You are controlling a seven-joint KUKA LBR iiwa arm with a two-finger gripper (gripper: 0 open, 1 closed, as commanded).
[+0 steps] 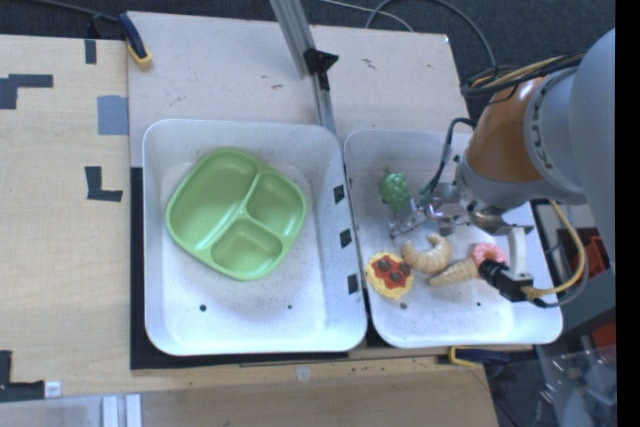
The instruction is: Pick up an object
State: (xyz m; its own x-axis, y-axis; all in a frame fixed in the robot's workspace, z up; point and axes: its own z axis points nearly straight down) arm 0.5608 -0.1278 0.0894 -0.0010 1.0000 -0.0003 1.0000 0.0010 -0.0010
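right bin [400, 330]: you are looking at toy food crowding its middle, with bare floor lying along the left wall and near rim. gripper [425, 215]: hanging just above the croissant [428, 253]; fingers blurring together, so you cannot tell their spread. croissant: curving, ends pointing down-left and right. cone [462, 270]: long axis running left-right, tip left. pizza slice [389, 275] and green toy [395, 186]: sitting nearby. left bin [160, 215]: holding a green divided plate [236, 213].
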